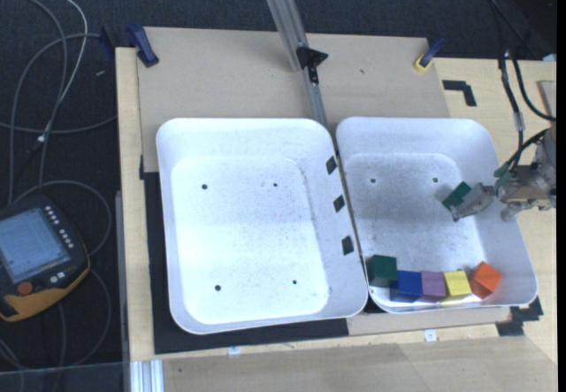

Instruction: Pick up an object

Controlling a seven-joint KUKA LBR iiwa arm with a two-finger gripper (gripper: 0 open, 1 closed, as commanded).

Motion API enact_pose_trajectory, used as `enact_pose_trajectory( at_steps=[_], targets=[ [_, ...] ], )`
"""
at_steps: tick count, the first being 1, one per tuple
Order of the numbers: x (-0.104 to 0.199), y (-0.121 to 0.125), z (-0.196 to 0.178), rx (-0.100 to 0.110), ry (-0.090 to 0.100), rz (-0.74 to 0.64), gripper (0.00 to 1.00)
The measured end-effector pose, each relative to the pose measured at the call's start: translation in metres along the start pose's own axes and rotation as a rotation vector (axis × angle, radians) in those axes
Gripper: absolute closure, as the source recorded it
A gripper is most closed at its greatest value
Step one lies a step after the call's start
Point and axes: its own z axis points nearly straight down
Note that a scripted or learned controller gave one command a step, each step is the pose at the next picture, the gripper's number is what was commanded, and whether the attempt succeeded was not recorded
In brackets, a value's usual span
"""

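Along the front wall of the right bin (495, 151) lies a row of small blocks: dark green (382, 268), blue (409, 283), purple (433, 284), yellow (456, 283) and orange (485, 278). My gripper (469, 203) reaches in from the right, over the right side of this bin, well behind the row. A small teal-green piece (457, 196) sits right at the gripper's tip. The view does not settle whether it is gripped or merely touching.
The left bin (177, 151) stands beside the right one, with black clips (339, 203) along the shared rim. A metal pole (281, 1) slants down to the bins' back edge. Cables and a pendant (35, 249) lie off the bench at left.
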Motion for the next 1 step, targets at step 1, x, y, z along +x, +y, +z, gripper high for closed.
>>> enact_pose_trajectory(
  at_steps=[1],
  targets=[
    [-0.0184, 0.0752, 0.1008, -0.008, -0.008, -0.001, 0.0]
  ],
)
